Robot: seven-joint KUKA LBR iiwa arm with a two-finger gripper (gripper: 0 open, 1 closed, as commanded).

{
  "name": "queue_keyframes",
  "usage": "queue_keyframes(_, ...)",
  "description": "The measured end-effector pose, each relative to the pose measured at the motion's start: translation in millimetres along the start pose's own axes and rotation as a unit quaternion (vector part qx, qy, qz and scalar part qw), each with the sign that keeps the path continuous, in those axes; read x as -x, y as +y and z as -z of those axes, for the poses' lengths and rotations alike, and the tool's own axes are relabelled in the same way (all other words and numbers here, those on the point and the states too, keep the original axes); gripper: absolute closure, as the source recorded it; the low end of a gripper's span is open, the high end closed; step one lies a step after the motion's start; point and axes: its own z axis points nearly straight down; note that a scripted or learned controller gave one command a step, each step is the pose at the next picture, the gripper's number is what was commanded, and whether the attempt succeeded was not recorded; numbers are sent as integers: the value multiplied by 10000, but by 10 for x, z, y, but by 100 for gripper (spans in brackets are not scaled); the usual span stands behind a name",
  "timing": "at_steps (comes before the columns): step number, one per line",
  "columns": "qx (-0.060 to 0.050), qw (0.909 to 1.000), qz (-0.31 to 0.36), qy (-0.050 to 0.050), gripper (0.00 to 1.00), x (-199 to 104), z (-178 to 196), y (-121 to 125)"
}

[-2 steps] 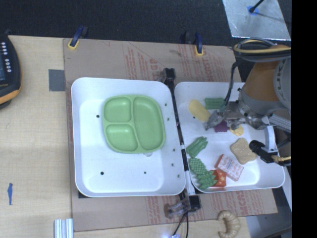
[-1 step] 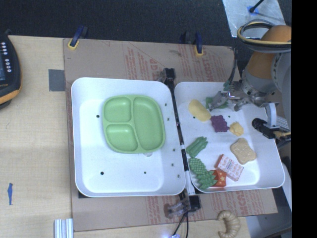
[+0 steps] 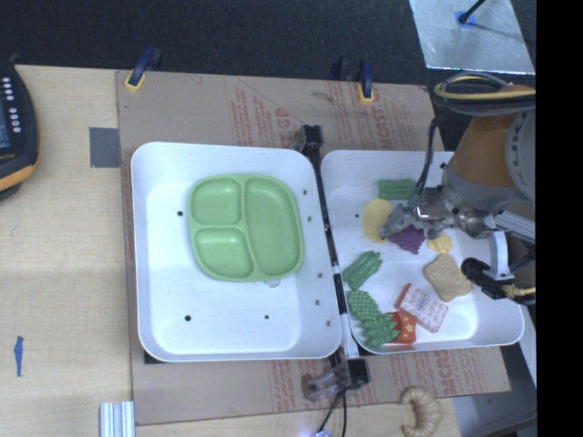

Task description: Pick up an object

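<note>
My gripper (image 3: pixel 407 220) reaches in from the right and hangs low over the right bin (image 3: pixel 510 335), right above a purple object (image 3: pixel 409 239) and beside a yellow object (image 3: pixel 374 218). The purple object is partly hidden under the gripper, and I cannot tell whether they touch. Around them lie a green block (image 3: pixel 397 188), a green pod (image 3: pixel 362 269), a bumpy green item (image 3: pixel 368 314), a red and white packet (image 3: pixel 424 307), a tan bread-like piece (image 3: pixel 445 278) and a small yellow piece (image 3: pixel 440 242).
The left bin (image 3: pixel 155 326) bears a green divided plate (image 3: pixel 246 227). A black clamp (image 3: pixel 311 137) sits where the bins meet at the back. A tan curled object (image 3: pixel 421 411) lies on the bench in front of the right bin.
</note>
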Motion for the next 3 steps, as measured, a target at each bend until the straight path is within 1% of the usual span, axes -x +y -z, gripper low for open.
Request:
queue_keyframes(1, 27, 10000, 9, -10, 100, 14, 126, 27)
queue_keyframes(2, 23, 10000, 12, -11, 0, 13, 121, 25)
queue_keyframes(3, 49, 10000, 31, -2, 0, -397, 11, 722)
